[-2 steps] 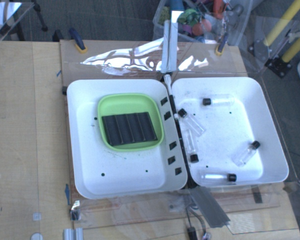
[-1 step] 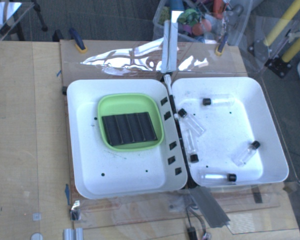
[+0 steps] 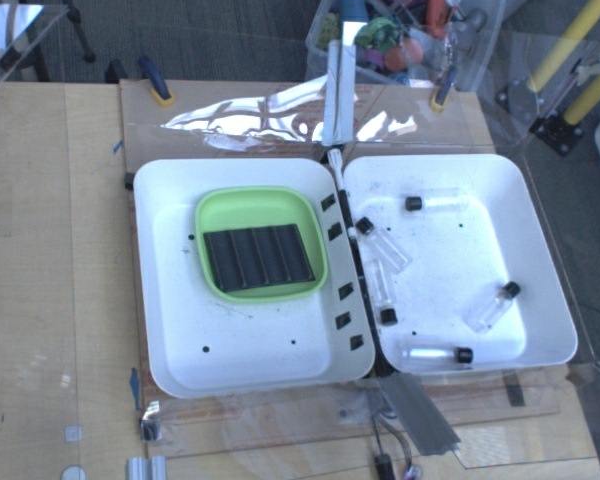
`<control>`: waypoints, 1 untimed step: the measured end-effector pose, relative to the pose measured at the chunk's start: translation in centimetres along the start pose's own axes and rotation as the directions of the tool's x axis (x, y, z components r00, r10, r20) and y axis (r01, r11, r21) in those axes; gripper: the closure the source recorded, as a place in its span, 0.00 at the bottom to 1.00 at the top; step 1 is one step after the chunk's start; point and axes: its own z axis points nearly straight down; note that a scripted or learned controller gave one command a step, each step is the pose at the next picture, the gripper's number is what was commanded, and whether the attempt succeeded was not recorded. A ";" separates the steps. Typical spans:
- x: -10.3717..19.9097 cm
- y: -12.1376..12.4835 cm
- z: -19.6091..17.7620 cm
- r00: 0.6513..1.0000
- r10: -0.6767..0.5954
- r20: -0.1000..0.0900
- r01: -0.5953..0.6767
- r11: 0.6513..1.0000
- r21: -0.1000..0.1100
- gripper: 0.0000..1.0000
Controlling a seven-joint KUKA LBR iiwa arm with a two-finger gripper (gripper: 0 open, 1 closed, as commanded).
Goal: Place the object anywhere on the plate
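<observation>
Camera view | black ribbed block [image 3: 258, 256] lay flat on green plate [image 3: 242, 199] | plate sat in view's left bin [image 3: 170, 268] | clear black-capped vials [image 3: 492, 306] lay scattered in right bin [image 3: 520, 218]

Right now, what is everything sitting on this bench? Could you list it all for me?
Bins: two, white, side by side; left bin, right bin.
Plate: one, green, squarish, in the left bin.
Ridged block: one, dark grey, lying on the plate.
Vials: five, clear with black caps, in the right bin; near the back, two by the divider and, toward the right edge, near the front.
Tub: one, clear, full of colourful items, behind the bins.
Clamps: two, blue and yellow, at the back.
</observation>
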 end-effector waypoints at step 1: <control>0.0 0.0 0.0 1.000 0.000 0.000 0.000 1.000 0.000 0.00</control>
